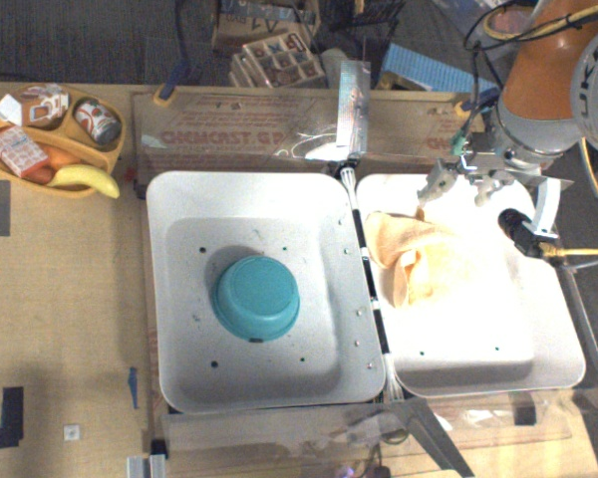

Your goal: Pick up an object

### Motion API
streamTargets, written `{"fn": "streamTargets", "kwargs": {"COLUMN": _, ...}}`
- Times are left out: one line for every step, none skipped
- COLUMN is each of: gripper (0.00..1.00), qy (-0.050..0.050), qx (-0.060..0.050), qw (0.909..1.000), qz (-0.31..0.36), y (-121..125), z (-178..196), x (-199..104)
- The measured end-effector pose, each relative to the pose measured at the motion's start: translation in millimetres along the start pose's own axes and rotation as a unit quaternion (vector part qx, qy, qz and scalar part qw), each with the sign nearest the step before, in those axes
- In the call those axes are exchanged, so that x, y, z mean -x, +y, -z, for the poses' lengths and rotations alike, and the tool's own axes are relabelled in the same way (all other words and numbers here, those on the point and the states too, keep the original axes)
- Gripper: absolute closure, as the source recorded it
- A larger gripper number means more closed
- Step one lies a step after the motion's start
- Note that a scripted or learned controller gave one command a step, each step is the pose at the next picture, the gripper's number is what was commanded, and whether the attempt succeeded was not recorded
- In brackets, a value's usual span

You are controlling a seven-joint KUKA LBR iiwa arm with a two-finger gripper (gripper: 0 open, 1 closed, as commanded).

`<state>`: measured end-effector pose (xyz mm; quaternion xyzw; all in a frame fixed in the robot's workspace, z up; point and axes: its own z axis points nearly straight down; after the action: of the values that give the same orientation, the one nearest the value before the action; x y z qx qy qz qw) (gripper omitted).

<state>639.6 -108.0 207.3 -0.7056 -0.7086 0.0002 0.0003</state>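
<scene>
From the overhead camera I see two shallow white plastic bins sitting side by side on the wooden counter (60, 317). The left bin (179, 217) carries a round teal plastic bowl (257, 297), turned upside down and resting near the middle of its floor. The right bin (538, 357) holds a crumpled pale orange cloth (404, 257), bunched against its left wall in the upper half of the bin; strong light washes out much of this bin's floor, so I cannot make out detail there. My grey arm with its orange band (553, 53) comes in from the upper right, and the two-finger gripper (460, 187) hangs above the far edge of the right bin, up and to the right of the cloth and apart from it. Its fingers (431, 187) are spread apart and have nothing between them. At the counter's far left corner sits a yellow tray (25, 162) with a yellow banana (88, 178) on its near edge and some small packaged items in it.
</scene>
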Motion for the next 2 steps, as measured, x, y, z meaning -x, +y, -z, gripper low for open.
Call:
{"fn": "streamTargets", "kwargs": {"gripper": 0.0, "qy": -0.001, "qx": 0.003, "qw": 0.9959, "qz": 0.09, "y": 6.6, "z": -111.1, "x": -13.8}}
{"fn": "streamTargets", "kwargs": {"gripper": 1.0, "qy": -0.001, "qx": 0.005, "qw": 0.996, "qz": 0.089, "y": 7.3, "z": -100.4, "x": -12.4}}
